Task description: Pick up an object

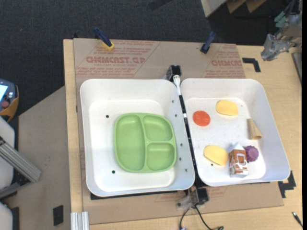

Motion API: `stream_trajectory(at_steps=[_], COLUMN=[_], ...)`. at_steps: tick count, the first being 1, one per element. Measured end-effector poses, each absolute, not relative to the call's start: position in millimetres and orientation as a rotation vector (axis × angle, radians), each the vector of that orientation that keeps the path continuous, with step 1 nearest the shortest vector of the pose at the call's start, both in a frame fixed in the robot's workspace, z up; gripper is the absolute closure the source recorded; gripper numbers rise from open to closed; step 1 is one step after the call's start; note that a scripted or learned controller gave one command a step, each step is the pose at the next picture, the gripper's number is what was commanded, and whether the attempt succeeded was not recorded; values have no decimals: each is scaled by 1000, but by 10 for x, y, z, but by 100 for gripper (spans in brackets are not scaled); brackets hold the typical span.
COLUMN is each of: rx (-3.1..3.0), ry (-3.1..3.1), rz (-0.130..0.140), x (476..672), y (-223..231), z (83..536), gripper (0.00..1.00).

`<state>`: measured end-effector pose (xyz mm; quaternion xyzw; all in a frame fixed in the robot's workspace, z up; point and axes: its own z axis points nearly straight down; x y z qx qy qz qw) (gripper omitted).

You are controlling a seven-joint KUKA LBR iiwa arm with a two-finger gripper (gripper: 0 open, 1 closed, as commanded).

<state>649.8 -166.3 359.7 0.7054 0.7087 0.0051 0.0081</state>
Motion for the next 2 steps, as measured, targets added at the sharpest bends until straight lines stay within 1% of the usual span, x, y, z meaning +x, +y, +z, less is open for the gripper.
stream_trajectory(at_steps=[1,2], rx=[2201,2206], ry=[2218,2229], rz=[22,13], x=[6251,6002], y=[-1045,-168], z=[4991,5397], gripper=[100,100])
